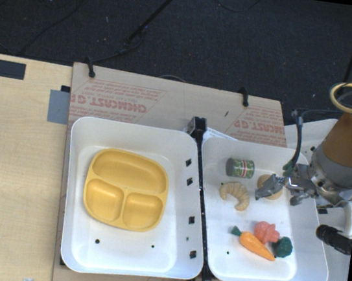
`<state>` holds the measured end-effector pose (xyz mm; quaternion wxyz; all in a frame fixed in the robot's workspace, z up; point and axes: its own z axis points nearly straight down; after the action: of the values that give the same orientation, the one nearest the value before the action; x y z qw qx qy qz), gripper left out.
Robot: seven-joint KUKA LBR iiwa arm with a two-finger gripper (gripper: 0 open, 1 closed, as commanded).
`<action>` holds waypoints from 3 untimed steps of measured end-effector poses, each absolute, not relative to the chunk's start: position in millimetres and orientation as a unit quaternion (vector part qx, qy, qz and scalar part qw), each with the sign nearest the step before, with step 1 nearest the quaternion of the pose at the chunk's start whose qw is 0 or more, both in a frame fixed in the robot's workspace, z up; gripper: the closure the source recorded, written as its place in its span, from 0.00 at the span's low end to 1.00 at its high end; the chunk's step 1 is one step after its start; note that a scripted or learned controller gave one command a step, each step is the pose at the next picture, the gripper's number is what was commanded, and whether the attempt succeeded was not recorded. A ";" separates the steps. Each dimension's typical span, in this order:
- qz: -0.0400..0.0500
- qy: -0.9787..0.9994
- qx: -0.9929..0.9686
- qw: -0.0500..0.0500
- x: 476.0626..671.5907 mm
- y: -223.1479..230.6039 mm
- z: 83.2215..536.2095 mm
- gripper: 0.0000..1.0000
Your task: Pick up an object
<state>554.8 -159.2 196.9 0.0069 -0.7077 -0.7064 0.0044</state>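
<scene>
My arm is grey with a broad orange band above the wrist, a yellow cable looped at twelve o'clock, and my hand has grey metal fingers

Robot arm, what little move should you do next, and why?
Probably lower a little. The gripper hangs over a small tan thing by the right bin's far edge, with nothing seen in its grasp. The croissant and can lie close, so go slowly.

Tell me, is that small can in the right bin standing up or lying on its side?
Lying on its side. The can shows its green and white wall lengthwise across the right bin, just above the croissant.
</scene>
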 end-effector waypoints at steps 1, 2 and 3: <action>0.001 -0.707 -0.707 0.002 557.7 -159.1 203.5 0.00; 0.002 -0.707 -0.707 0.004 554.9 -165.4 141.9 0.00; 0.002 -0.707 -0.707 0.004 553.4 -164.4 88.1 0.00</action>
<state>553.4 -164.4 88.1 0.0037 -0.7070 -0.7072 0.0019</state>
